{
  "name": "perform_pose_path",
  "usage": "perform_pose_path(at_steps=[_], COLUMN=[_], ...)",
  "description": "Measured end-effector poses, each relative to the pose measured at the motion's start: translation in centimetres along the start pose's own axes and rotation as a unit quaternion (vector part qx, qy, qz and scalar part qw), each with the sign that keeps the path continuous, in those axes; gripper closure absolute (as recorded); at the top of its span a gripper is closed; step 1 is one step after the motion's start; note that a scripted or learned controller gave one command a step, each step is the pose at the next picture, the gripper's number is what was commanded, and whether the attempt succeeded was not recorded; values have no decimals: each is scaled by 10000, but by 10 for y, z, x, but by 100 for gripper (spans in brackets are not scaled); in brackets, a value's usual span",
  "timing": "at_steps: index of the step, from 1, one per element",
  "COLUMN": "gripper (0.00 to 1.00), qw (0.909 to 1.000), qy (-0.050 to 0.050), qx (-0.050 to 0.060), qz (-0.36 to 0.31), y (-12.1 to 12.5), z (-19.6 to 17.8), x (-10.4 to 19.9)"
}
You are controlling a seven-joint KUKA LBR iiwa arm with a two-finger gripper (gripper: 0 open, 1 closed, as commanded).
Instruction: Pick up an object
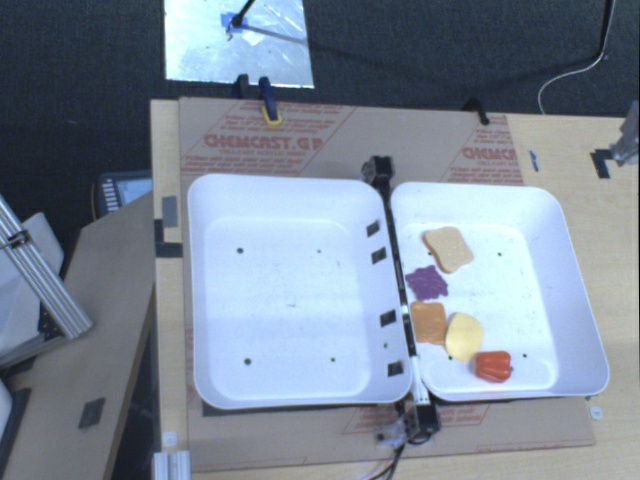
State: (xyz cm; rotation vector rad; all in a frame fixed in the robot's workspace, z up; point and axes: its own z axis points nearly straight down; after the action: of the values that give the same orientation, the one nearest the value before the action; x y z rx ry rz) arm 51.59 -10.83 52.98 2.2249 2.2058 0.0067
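Objects to pick: five small items are gathered in the right bin (560, 268), all in its left half, close to the divider between the bins.
Toast slice (447, 249): one, tan, lying farthest from the camera and a little apart from the others.
Purple piece (428, 283): one, flat and ragged-edged, placed just nearer than the toast.
Orange square (429, 322): one, flat, set just beside the divider wall, touching or almost touching the yellow piece.
Yellow piece (463, 336): one, rounded, placed right of the orange square.
Red pepper (493, 366): one, nearest the camera, just beside the yellow piece.
Left bin (290, 288): one; nothing to pick is seen in it.
Gripper: a small grey part of the arm (628, 138) is seen at the far right edge; whether the jaws are open or closed cannot be told.
Step in hand: judged as the approach, with no item grasped yet.
Advice: the toast slice or the red pepper is judged the easier target, since more free room is left around each; the orange square would be crowded by the wall and its neighbour. A straight descent from above, jaws spread across the narrower side, is suggested.
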Motion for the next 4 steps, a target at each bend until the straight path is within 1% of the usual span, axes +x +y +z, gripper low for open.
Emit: perform_pose_path(at_steps=[1, 2, 3, 4], gripper=[100, 100, 100, 100], qw=[9999, 9999, 10000, 10000], qy=[28, 18, 22, 20], qx=[20, 84, 25, 47], qz=[-114, -90, -79, -73], y=[-20, -13, -4, -33], z=[-7, 99, 82, 100], x=[101, 153, 194, 209])
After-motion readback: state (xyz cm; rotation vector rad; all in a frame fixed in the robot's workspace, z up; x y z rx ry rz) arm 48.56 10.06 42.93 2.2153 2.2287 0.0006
